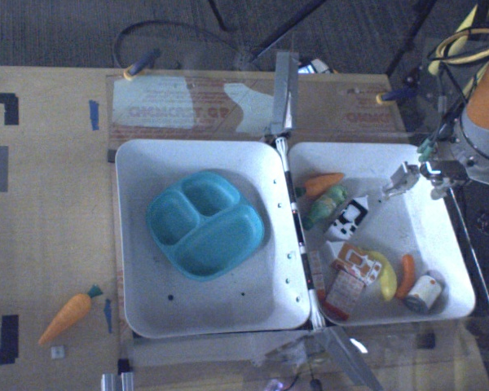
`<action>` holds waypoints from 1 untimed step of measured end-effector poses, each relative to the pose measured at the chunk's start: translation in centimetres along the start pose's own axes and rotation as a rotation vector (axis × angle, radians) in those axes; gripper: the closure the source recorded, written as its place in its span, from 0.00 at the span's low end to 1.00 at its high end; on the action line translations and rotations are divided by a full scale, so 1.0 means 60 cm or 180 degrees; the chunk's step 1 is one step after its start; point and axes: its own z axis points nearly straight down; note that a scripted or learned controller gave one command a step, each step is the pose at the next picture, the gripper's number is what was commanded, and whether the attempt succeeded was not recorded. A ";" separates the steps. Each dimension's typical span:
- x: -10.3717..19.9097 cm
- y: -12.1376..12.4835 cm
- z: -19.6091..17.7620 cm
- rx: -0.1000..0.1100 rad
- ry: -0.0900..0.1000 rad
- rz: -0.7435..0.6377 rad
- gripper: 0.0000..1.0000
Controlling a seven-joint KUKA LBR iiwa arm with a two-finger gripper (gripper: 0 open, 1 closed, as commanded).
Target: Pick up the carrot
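An orange carrot (323, 183) lies in the right bin (440, 243) near its upper left corner, beside the divider. Just below it sits a green vegetable (324, 205). A second, slimmer orange carrot-like piece (406, 274) lies near the bin's lower right, next to a yellow banana (384, 274). A third carrot (65, 317) with a green top rests on the bench outside the bins, at the far lower left. My gripper (401, 182) hangs over the upper right part of the right bin, well to the right of the first carrot, touching none of the objects.
The left bin (138, 300) holds a blue divided plate (205, 223). The right bin also holds a black-and-white cow toy (348, 218), a small carton (350, 274) and a can (424, 293). Cables and stands surround the arm at upper right.
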 end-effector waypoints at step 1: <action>0.042 0.068 0.143 0.0003 -0.0001 0.0120 0.00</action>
